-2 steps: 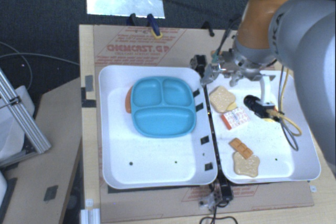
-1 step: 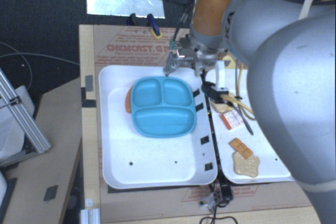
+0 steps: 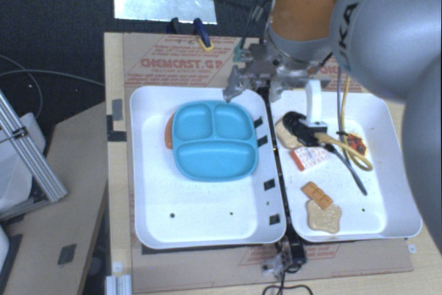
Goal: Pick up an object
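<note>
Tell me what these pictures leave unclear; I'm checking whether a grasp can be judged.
- Tool: its fingertips are blurred and small in the camera view.
- Orange object: mostly hidden under the blue plate.
- Right-bin clutter: pieces overlap, so their identities are unclear.

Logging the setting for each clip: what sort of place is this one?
Probably a robotics lab bench set up for grasping trials: a grey arm reaches over two white bins, one holding a blue divided plate, the other toy food and utensils, on a cardboard base.
</note>
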